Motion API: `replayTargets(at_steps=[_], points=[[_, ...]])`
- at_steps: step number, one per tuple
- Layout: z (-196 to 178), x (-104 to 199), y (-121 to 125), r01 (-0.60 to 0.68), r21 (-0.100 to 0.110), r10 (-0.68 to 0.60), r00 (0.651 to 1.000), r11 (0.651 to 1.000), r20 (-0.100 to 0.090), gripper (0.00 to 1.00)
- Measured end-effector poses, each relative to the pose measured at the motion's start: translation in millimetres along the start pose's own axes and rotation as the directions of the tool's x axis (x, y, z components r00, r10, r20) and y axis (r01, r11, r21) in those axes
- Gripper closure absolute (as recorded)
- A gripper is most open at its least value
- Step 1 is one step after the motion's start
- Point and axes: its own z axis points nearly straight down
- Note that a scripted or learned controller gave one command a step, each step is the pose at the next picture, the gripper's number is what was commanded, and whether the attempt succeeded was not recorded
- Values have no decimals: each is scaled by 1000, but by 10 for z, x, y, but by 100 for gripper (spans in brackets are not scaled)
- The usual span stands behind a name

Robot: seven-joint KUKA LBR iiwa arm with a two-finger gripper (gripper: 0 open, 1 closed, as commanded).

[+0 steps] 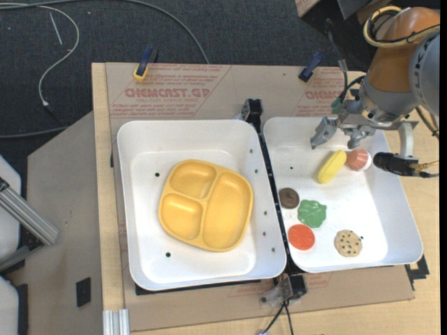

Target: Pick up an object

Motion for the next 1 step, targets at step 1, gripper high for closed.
replayTargets(at_steps=[1], points=[[461,56,83,1,-2,-1,1000,1000,0,0]])
